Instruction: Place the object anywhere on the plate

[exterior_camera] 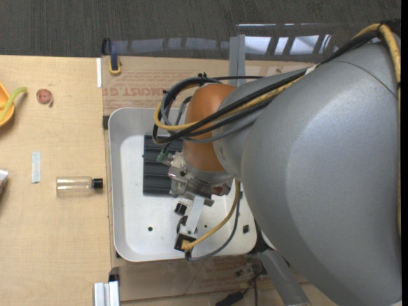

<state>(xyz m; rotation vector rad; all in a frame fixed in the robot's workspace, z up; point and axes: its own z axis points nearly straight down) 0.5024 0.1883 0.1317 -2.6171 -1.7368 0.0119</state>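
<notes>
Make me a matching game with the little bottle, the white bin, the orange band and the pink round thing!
Things:
1. clear bottle
2. white bin
3. orange band
4. pink disc

Places:
A. on the arm, above the wrist
B. far left of the wooden bench, near the top
C. lying on its side, just left of the bin
D. under the arm

Pairs: 1-C, 2-D, 3-A, 4-B

We see dark grey carpet floor (pixel 159 11) up top, a pale wooden bench (pixel 51 234) below it
</notes>
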